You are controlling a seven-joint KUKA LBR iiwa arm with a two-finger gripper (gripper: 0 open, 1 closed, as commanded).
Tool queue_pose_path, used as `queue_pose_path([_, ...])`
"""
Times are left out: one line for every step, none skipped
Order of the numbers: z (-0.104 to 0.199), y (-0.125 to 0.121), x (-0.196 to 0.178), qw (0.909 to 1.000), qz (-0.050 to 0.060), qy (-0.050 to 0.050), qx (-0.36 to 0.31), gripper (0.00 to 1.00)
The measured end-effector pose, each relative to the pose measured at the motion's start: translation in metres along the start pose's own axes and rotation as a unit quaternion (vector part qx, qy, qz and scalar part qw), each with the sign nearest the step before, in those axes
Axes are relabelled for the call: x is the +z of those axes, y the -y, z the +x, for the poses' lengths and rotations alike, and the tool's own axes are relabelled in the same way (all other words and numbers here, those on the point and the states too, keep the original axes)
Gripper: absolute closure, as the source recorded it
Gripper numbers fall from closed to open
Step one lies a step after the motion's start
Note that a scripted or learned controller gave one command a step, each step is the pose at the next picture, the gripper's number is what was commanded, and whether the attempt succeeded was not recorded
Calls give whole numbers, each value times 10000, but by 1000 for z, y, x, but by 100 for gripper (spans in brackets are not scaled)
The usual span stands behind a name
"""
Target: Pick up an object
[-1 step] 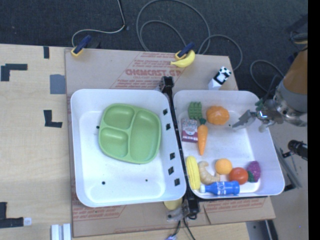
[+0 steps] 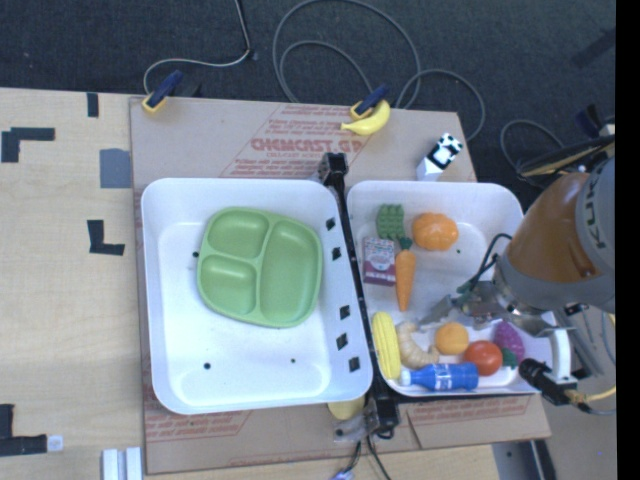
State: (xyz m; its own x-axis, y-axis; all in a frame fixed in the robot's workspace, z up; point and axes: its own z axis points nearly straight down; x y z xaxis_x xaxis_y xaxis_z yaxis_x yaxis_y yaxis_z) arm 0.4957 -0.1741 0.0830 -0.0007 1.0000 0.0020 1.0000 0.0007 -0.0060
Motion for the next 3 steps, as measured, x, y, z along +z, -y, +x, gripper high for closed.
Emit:
queue_pose_path([31, -77, -4, 10000, -52, 32, -15, 0])
queue_pose_path([-21, -131, -1, 9998, 171, -41, 22, 0])
queue_pose_path([-31, -154, 2, 9986, 512, -95, 79, 0])
